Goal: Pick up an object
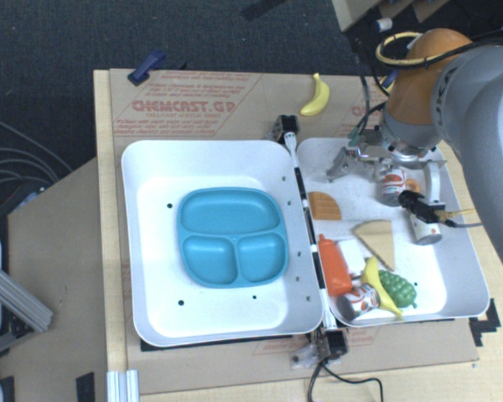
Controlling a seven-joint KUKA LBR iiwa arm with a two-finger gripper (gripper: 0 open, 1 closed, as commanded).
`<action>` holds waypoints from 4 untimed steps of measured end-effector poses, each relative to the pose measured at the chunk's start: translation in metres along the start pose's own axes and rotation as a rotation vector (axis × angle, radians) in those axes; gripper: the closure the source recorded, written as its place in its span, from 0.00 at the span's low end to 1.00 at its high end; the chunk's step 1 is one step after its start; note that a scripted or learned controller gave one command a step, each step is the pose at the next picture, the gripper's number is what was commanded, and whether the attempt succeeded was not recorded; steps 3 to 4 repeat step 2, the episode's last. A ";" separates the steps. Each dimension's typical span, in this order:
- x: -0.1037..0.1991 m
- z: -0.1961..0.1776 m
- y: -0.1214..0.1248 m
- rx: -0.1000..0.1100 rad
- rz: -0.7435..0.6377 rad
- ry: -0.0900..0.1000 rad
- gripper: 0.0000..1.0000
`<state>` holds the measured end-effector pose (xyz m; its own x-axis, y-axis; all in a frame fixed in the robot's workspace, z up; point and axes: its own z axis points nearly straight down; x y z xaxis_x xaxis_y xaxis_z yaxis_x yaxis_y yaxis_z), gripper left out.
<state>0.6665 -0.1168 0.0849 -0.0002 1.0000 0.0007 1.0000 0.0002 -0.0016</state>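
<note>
The small can (392, 184) lay in the right bin (465, 296), in its far part, just under the pincer (384, 164). It looked light, rigid and smooth (likely slippery), best taken across its round sides. Whether the pincer was spread or pressed together I cannot tell. Nearer the front lay an orange carrot (334, 265) and a green toy (398, 289); a blue plate (231, 234) sat in the left bin (147, 224).

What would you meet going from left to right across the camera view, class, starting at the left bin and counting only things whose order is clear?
Left white bin → blue divided plate → orange carrot-like piece → green bumpy toy → grey robot arm.
</note>
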 end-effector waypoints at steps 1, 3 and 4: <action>0.000 -0.010 0.001 -0.002 0.000 -0.001 1.00; 0.000 -0.010 0.001 -0.002 0.000 -0.001 0.00; 0.000 -0.010 0.001 -0.002 0.000 -0.001 0.00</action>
